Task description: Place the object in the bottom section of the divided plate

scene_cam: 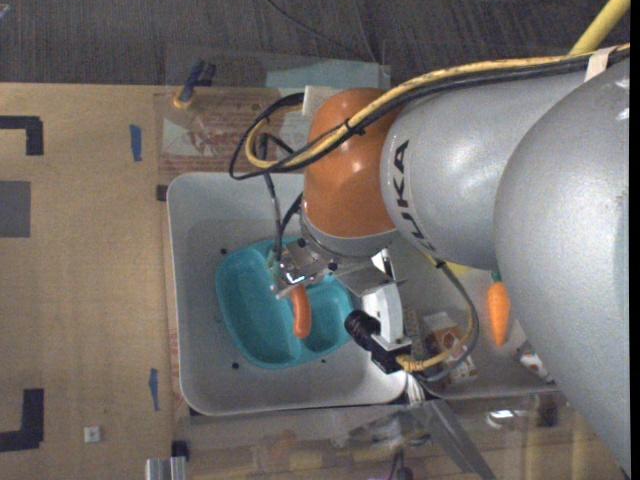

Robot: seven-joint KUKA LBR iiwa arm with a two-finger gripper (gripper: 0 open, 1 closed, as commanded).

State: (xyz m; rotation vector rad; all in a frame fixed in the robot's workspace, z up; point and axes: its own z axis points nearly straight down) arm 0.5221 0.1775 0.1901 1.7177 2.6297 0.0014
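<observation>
A teal divided plate (pixel 250 313) lies in the left white bin (pixel 200 368), with a ridge splitting it into sections. My gripper (pixel 295 288) hangs over the plate's right half, under the orange wrist band. An orange-red sausage (pixel 300 316) sticks out from the fingertips towards the bottom of the view, and the gripper is shut on its upper end. The sausage sits over the plate near the ridge; whether it touches the plate I cannot tell. The arm hides the plate's upper right part.
An orange carrot (pixel 497 311) lies in the right bin, beside the arm. A small brownish object (pixel 443 340) sits near the wall between the bins. The wooden bench (pixel 80 268) stretches to the left with blue tape marks.
</observation>
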